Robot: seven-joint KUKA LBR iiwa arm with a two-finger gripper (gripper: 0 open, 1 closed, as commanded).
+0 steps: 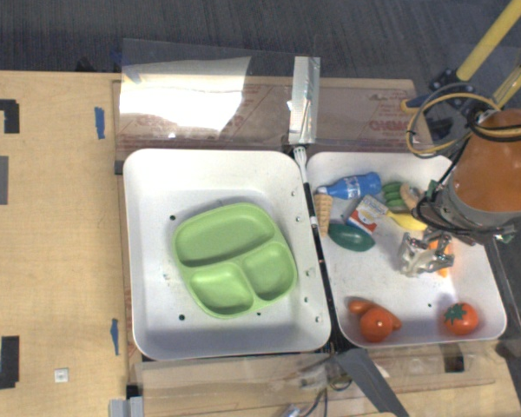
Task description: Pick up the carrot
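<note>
My gripper (423, 256) hangs low over the right part of the right bin (391, 272), below the arm's orange band (502, 168). Orange bits that look like the carrot (443, 260) show right beside and under the gripper, mostly hidden by it. I cannot tell whether the carrot is touched or held.
In the right bin lie a blue bottle (354, 186), an ice-cream cone (323, 211), a dark green item (352, 239), a yellow piece (406, 221), a red tomato (377, 321) and a red strawberry-like fruit (460, 317). The left bin (148, 189) holds a green divided plate (234, 257).
</note>
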